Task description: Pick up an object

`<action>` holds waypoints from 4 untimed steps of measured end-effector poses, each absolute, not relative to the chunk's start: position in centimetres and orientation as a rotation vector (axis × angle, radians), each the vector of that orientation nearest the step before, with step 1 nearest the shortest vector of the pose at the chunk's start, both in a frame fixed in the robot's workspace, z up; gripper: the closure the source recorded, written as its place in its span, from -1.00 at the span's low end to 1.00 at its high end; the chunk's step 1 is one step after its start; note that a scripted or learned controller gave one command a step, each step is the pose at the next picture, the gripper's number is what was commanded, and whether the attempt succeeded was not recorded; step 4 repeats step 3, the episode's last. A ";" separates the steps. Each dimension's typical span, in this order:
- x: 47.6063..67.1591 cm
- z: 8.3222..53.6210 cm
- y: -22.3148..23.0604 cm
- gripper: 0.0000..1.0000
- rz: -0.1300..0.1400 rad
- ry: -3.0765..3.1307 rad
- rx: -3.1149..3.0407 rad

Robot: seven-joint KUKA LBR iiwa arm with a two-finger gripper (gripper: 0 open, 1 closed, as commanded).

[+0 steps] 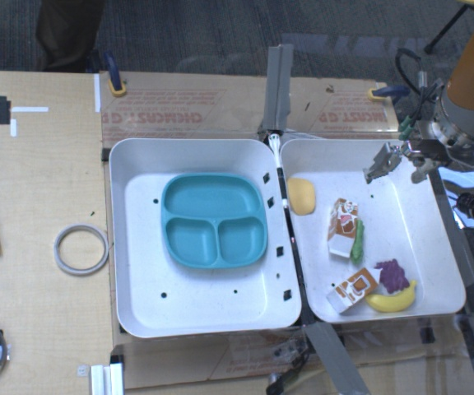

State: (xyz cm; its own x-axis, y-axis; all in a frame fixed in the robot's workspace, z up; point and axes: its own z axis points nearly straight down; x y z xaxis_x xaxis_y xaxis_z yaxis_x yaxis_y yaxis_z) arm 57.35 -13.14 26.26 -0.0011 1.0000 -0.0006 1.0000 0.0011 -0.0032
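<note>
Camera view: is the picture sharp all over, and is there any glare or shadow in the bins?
Camera view: lighting is even and soft; the teal plate and banana look fairly sharp, the gripper slightly blurred; faint shadows line the left bin's walls; no strong glare.

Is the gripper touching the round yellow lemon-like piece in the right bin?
Apart. The camera view shows bare white bin floor between the gripper and the yellow piece.

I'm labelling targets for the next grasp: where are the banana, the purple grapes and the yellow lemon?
banana (391, 300): camera view, middle of its curved body.
purple grapes (392, 274): camera view, centre of the bunch.
yellow lemon (301, 196): camera view, middle of its top.
</note>
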 end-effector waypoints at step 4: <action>57.0 19.1 -8.9 1.00 0.000 -2.557 -1.826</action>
